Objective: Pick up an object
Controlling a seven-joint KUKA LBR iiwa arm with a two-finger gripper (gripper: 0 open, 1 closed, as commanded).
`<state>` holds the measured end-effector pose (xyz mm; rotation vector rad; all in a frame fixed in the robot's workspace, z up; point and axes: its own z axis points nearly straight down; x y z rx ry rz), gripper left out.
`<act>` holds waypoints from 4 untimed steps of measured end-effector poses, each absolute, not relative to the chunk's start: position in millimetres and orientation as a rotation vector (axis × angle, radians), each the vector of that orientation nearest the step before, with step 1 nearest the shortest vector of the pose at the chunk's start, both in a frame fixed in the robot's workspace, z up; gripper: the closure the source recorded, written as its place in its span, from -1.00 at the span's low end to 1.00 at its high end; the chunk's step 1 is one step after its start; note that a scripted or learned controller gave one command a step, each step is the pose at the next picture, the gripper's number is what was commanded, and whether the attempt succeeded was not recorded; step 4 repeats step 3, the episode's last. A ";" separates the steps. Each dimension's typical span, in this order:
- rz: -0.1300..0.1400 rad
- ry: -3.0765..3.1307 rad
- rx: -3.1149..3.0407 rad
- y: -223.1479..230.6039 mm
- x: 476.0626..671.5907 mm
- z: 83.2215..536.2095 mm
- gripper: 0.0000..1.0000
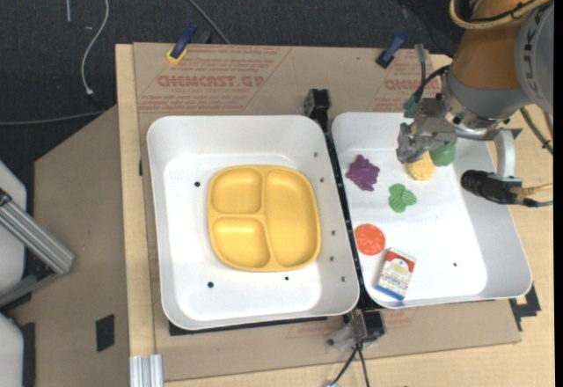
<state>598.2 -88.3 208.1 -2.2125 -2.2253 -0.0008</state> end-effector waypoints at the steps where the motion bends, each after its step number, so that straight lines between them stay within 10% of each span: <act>1: -0.004 -2.227 -2.215 -43.5 602.3 213.2 1.00; 4: -0.006 -2.228 -2.214 66.6 635.3 225.0 1.00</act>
